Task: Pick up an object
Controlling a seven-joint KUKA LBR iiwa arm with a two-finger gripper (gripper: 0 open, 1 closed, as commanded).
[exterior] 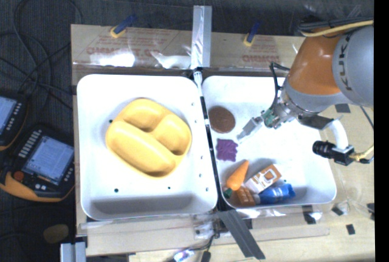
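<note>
My gripper (pixel 244 131) hangs over the right bin (pixel 316 160), its narrow grey tip pointing down-left. The fingers look pressed together with nothing between them. A brown round disc (pixel 221 119) lies just left of the tip. A small purple piece (pixel 227 149) sits just below the tip. Further toward the bin's front are an orange carrot (pixel 237 174), a brown and white carton (pixel 262 182) and a blue bottle (pixel 277 194), packed close together. A large yellow bread-shaped object (pixel 148 136) lies in the left bin (pixel 97 194).
The arm's orange band and grey wrist (pixel 316 75) reach in over the right bin's back right corner. A black cable end (pixel 331 149) sticks out by the right wall. A divider ridge (pixel 206 145) separates the bins. Handheld controllers (pixel 36 160) lie off the bench at left.
</note>
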